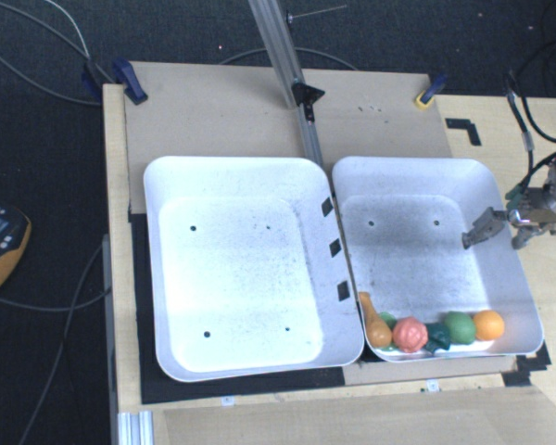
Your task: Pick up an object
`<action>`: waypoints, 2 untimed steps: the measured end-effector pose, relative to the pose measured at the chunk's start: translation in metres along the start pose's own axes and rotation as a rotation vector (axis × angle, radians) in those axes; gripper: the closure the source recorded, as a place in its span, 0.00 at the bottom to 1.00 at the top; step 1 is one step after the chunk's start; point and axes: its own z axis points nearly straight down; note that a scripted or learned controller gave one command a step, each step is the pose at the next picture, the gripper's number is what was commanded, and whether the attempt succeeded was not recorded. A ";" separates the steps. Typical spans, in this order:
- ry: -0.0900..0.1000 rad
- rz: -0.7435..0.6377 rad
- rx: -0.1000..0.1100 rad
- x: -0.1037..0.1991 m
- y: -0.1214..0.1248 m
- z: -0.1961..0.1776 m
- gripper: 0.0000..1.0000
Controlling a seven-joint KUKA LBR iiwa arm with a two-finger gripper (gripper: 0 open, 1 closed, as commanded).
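Several small toys lie in a row along the front wall of the right bin (417,179): an orange carrot-like piece (374,323), a pink ball (410,334), a teal piece (438,338), a green ball (460,327) and an orange ball (488,324). My gripper (493,240) reaches in from the right, over the bin's right side and well behind the toys. Its two dark fingers are spread apart and hold nothing.
The left bin (167,179) sits beside the right one, with black clips on the shared rim. A slanted metal post (276,35) rises behind the bins. Blue (130,80) and yellow (432,89) clamps hold the board's back corners.
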 end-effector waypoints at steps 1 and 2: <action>0.002 -0.008 0.001 0.113 -0.006 0.016 0.00; 0.002 -0.005 -0.001 0.168 -0.019 0.000 0.00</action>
